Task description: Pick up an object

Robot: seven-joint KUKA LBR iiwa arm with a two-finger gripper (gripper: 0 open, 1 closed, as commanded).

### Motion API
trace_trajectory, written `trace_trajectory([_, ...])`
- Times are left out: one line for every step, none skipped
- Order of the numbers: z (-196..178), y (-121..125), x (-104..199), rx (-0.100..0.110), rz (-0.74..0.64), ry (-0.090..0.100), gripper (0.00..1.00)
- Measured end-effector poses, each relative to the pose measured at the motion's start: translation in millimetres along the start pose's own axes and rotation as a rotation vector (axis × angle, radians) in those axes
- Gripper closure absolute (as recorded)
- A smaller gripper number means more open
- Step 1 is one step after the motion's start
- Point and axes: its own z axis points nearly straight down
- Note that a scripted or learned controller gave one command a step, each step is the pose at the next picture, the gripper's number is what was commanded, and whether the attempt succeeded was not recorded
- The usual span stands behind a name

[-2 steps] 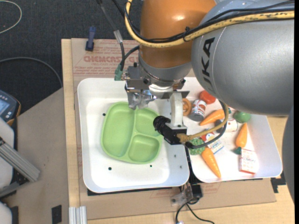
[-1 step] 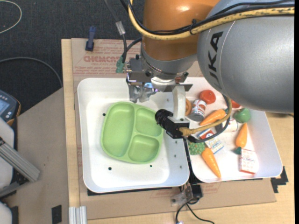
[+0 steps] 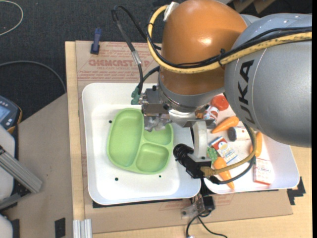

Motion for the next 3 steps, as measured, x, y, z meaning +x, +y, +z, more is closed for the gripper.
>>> trace_trajectory([-0.3,2.2,0.5,-0.004,0.000,0.000,0.00])
trace_trajectory([-134.7,2.9,-40.2,-0.023,0.004,0.006,0.00])
trace_trajectory([-93.3,1.2,4.3,0.000,-0.004,0.000,0.00])
